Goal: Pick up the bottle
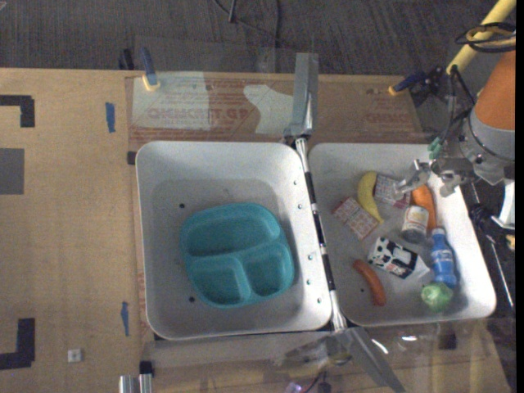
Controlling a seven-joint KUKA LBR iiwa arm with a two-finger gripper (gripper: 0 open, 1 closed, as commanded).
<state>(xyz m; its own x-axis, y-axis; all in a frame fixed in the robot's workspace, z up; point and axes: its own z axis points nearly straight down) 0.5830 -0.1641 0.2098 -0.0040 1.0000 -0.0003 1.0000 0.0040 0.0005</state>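
- gripper [431,177] over upper right part of the right bin [344,301], fingers spread apart, nothing between them
- grey arm with orange band [499,105] comes in from right edge, above the gripper
- just below the gripper: orange carrot-like item [424,198] and a small jar with pale label [416,220], touching or nearly touching each other
- bottle [443,257]: blue, white cap, lying near right wall of the right bin, below the jar, apart from the gripper
- green round item [436,296] at the bottle's lower end, bin's lower right corner
- banana [368,195] left of the gripper, small pinkish box [386,189] beside it
- patterned red-white packet [354,218] lower left of banana
- black-and-white carton [393,256] mid bin, left of the bottle
- sausage [370,282] below carton
- left bin [164,170] holds a teal divided tray [236,254]
- both bins on wooden bench [65,219]
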